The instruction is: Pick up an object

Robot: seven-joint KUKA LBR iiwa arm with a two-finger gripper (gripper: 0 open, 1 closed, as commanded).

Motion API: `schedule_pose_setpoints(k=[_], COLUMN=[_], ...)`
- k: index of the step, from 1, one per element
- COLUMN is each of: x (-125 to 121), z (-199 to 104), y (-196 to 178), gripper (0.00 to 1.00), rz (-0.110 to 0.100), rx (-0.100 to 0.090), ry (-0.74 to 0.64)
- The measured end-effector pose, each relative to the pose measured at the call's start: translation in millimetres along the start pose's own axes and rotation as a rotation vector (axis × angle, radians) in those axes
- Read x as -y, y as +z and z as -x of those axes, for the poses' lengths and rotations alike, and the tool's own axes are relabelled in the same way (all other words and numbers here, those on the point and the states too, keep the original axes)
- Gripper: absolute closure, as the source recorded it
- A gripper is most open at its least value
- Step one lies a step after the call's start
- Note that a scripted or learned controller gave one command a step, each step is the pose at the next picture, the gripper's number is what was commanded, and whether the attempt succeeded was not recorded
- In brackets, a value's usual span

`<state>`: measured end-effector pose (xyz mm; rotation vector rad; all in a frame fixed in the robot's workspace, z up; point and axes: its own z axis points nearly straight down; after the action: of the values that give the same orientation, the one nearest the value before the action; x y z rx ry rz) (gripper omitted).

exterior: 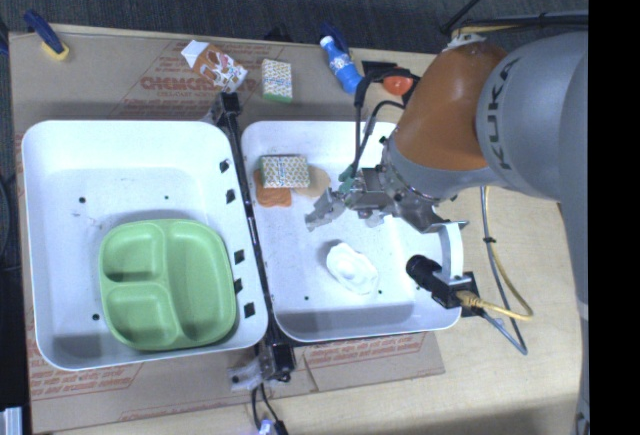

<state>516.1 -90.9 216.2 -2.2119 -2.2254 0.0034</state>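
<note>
overhead, gripper (330,208) in right bin (300,318), finger state unclear; white lump (352,268) just below

The tabletop (520,363) is pale wood, with printed brown cardboard (160,83) laid over it. Two white bins sit side by side on the cardboard: the left bin (40,223) and the right bin (300,323) (touching along their inner walls). Behind them lie a small printed box (277,80), a crumpled wrapper (215,66) and a blue bottle (341,64).
</note>
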Motion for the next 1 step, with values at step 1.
schedule_pose_setpoints(k=[1], x=[40.7], z=[0.8], y=[119.8], gripper=[0.00], rz=[-0.003], rx=[-0.001], ry=[0.000])
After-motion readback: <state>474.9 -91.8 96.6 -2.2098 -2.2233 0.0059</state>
